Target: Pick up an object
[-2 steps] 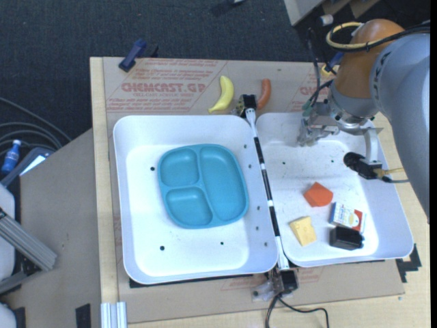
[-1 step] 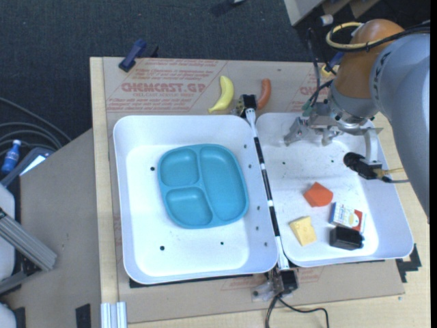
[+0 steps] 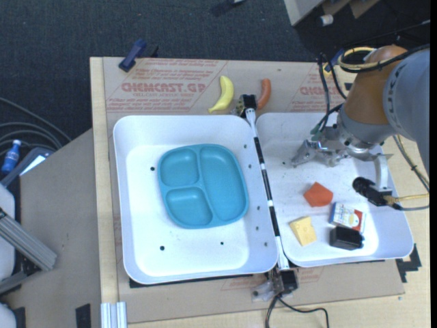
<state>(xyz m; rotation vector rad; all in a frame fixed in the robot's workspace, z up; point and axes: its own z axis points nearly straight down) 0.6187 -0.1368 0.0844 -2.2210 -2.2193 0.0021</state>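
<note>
My gripper (image 3: 317, 156) hangs low over the back part of the right bin (image 3: 396, 241), open, with nothing between its fingers. Nearer the front of that bin lie an orange block (image 3: 318, 195), a yellow block (image 3: 304, 230), a small blue, white and red box (image 3: 347, 216) and a black object (image 3: 346, 238). The orange block is the closest to the gripper, a short way in front of it and apart from it.
The left bin (image 3: 133, 183) holds a blue divided plate (image 3: 203, 184). Behind the bins, on the bench, lie a yellow banana (image 3: 222, 94) and an orange sausage-shaped piece (image 3: 263, 93). A blue object (image 3: 132, 55) sits at the bench's far left corner.
</note>
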